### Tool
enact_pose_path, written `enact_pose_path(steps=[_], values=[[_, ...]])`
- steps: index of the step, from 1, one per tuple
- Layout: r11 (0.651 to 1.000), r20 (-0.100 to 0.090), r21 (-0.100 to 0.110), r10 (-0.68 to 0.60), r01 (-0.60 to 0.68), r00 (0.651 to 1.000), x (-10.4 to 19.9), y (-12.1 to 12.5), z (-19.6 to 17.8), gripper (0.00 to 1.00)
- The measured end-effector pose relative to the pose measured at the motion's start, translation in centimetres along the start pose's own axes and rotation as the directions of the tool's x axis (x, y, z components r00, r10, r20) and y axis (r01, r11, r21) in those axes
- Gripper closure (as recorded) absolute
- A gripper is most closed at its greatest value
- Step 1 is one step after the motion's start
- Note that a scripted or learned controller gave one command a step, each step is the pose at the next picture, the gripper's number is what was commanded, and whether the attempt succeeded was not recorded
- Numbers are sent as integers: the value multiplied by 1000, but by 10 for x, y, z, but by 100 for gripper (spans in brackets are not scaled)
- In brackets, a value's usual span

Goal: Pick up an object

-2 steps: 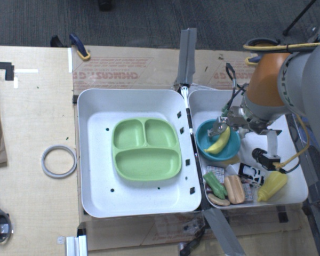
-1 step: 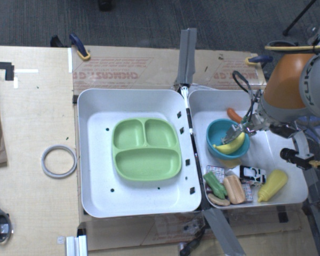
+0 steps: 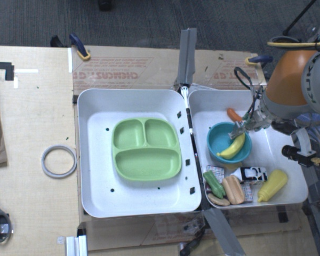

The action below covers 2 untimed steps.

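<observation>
Hovering over the blue bowl (image 3: 229, 141) in the right bin (image 3: 288, 196), the hand (image 3: 244, 125) sits just above the banana (image 3: 231, 147); nothing lifted yet, grasp and lift remaining.

floor (image 3: 149, 9): dark grey carpet | bench (image 3: 32, 121): pale wood | cardboard sheet (image 3: 128, 68): brown, under 2 bins | light: even

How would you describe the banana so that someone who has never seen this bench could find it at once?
Look at the right bin of the two white bins. Near its middle stands a blue bowl, and the banana lies inside it. It is the only yellow curved fruit in a bowl; the yellow bottle lies on the bin floor.
</observation>
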<state>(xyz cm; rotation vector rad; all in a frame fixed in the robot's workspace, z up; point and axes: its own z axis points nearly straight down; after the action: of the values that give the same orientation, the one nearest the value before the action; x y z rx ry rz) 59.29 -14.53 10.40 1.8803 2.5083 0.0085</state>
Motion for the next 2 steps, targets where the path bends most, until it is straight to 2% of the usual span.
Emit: enact_pose_path(steps=[1, 2], values=[[1000, 1, 6, -30, 30, 1000, 55, 74, -88, 100], [971, 23, -6, 241, -241, 970, 83, 97, -97, 100]])
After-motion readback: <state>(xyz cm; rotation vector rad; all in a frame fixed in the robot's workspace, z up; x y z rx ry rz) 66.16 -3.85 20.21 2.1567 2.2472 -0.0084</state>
